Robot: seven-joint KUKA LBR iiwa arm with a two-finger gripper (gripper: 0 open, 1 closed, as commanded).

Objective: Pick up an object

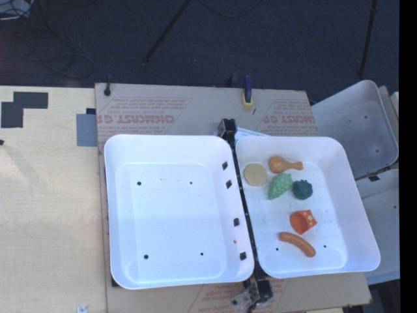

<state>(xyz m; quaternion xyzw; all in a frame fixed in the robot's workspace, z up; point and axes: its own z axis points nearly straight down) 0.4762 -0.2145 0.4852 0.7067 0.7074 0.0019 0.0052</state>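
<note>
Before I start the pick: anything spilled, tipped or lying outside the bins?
Nothing stands out. All six toy foods lie inside the right bin: cookie, drumstick, light green piece, broccoli, red-orange piece and sausage. The green pieces touch; none overhangs the rim.

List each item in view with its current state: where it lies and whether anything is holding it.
Chicken leg: right bin, lying free.
Cookie: right bin, flat.
Light green piece: right bin, touching dark green piece.
Red piece: right bin, free.
Sausage: right bin, lying flat.
</note>
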